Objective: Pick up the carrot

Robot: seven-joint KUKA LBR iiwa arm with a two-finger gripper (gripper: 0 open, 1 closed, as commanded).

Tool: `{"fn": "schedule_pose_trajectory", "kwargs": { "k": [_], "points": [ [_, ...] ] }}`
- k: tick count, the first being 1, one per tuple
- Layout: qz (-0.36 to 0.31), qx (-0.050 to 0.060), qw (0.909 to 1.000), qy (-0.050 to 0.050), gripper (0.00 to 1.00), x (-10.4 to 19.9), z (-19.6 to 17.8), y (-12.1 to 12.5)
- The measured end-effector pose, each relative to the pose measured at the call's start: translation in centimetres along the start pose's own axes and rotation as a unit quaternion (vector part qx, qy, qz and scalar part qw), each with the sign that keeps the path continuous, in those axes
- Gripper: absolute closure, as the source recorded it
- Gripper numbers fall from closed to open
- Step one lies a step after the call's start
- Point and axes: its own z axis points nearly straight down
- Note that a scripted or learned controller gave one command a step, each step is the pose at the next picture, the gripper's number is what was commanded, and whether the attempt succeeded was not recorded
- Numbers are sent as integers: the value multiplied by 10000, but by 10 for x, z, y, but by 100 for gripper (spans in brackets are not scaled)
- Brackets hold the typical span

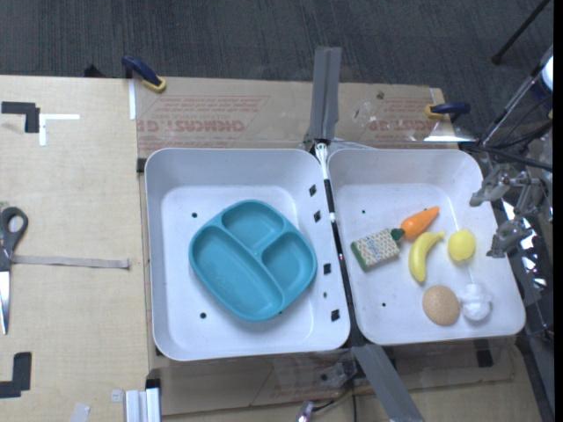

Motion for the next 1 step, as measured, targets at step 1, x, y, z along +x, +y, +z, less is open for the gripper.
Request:
{"fn": "schedule_pose_trajectory", "kwargs": {
  "k": [1],
  "points": [
    [237, -2, 9997, 2, 0, -21, 132, 16]
  ]
}}
